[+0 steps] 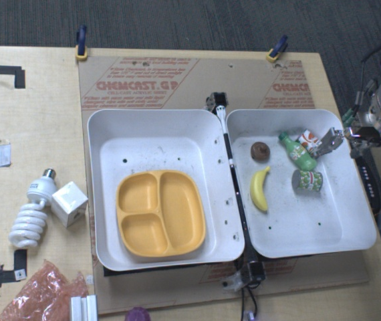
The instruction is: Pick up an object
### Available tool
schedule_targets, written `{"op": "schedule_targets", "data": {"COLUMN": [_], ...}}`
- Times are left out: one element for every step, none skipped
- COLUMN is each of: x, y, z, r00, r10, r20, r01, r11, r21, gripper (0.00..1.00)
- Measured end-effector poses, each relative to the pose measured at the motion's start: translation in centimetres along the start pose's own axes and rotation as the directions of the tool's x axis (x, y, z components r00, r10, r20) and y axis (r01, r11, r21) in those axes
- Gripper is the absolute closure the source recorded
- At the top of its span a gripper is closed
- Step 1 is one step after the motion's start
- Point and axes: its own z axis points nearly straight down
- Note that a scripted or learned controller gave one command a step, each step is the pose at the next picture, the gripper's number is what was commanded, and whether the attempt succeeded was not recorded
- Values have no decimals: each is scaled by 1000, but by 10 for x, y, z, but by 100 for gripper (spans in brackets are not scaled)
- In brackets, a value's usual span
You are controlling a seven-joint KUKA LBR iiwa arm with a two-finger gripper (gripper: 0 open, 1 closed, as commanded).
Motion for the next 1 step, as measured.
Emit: {"op": "schedule_targets", "data": {"x": [17], "y": [-44], "z": [129], "r00": [1000], "r10": [2], "r20": [0], "r01": [-2], "r11": [1000], "r21": [0], "gripper": [0]}}
